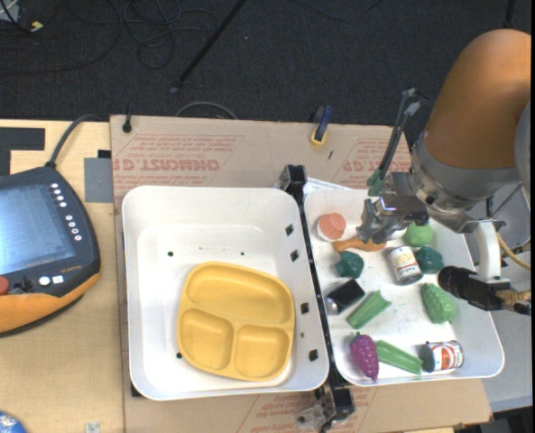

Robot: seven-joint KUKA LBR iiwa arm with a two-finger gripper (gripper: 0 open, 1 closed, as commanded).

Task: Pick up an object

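Observation:
My gripper (373, 230) hangs low over the back of the right bin (493, 354), beneath the orange wrist band. It sits between a pink round object (331, 225) on its left and a light green ball (419, 234) on its right. An orange piece (347, 244) lies right at its tip; I cannot tell whether they touch. Close in front lie a dark green toy (348, 264), a small upright can (402, 263) and a teal object (428, 260).
Nearer the front of the right bin lie a black block (345, 294), a green vegetable (368, 309), green grapes (439, 303), purple grapes (364, 354), a long green piece (396, 356) and a tipped can (443, 356). The left bin (159, 215) holds a yellow divided tray (237, 321).

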